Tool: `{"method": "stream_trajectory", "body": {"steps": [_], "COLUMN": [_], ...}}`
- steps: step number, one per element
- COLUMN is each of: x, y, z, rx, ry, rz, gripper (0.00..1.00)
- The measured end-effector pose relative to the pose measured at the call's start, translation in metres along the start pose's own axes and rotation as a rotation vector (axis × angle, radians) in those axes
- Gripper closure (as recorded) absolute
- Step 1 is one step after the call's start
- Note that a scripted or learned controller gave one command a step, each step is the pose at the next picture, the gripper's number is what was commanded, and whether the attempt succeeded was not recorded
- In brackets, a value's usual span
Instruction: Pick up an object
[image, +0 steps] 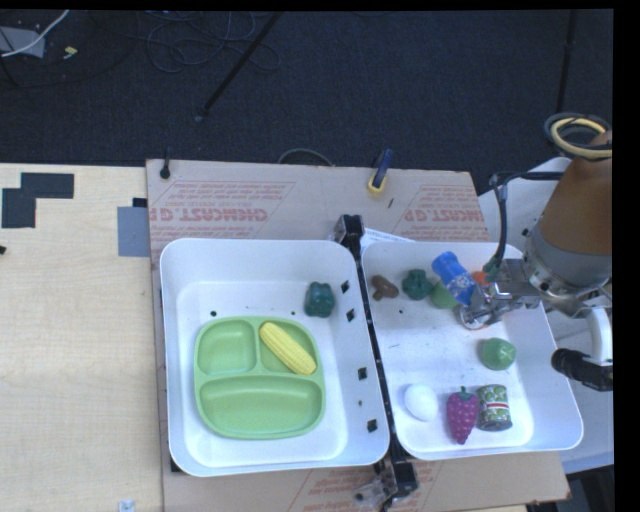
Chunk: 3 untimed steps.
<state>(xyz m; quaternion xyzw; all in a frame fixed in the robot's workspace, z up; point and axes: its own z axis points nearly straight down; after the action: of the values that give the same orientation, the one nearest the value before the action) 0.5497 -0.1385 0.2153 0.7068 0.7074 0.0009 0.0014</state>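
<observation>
Two white bins side by side on a cardboard sheet (300, 205); left bin (190, 270) with a green divided plate (255, 400), a yellow corn cob (288, 348) lying across the plate's upper right compartment, and a dark green lump (319, 299) near the bin's upper right corner, apart from the plate. Right bin (560, 425) with a brown piece (384, 287), a green piece (417, 284), a blue bottle (453, 275), a green ball (497, 353), a white egg (421, 402), purple grapes (460, 415) and a small can (494, 407) just beside the grapes. Gripper (478, 312) low over the right bin's upper part, just beside the blue bottle and above the green ball; cannot tell how wide, nor whether anything held.
</observation>
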Motion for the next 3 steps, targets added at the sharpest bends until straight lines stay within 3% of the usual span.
{"method": "stream_trajectory", "body": {"steps": [1,3], "x": [-0.001,0.104], "y": [0.0,0.044], "z": [-0.012,-0.011], "rx": [0.005,0.006], "ry": [0.001,0.002], "rz": [-0.001,-0.004], "gripper": [1.0,1.0]}}
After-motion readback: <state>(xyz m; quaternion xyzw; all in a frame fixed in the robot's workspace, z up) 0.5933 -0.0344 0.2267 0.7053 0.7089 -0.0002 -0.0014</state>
